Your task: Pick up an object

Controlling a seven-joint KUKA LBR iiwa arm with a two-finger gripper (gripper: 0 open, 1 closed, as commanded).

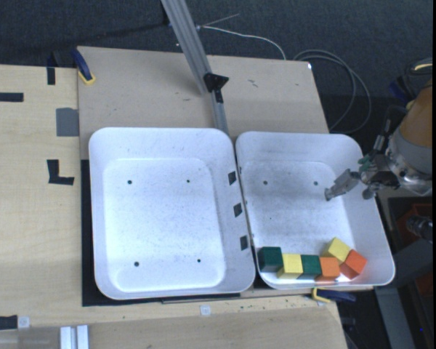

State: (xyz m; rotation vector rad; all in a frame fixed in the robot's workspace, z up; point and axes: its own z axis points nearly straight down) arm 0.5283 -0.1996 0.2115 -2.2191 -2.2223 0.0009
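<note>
Several small blocks lie in a row along the front wall of the right bin (291, 151): a dark green block (270, 257), a yellow block (292, 265), a green block (310, 267), an orange block (328, 268), a second yellow block (338, 249) and an orange-red block (354, 262). My gripper (349, 191) hovers over the right edge of that bin, well behind the blocks. It is open, with nothing between its fingers. The arm's wrist (410, 158) enters from the right.
The left bin (102, 151) sits beside the right one, and black clips (237, 209) join their shared wall. A metal pole (192, 42) slants across the bench behind the bins. Cables (334, 60) lie at the back right.
</note>
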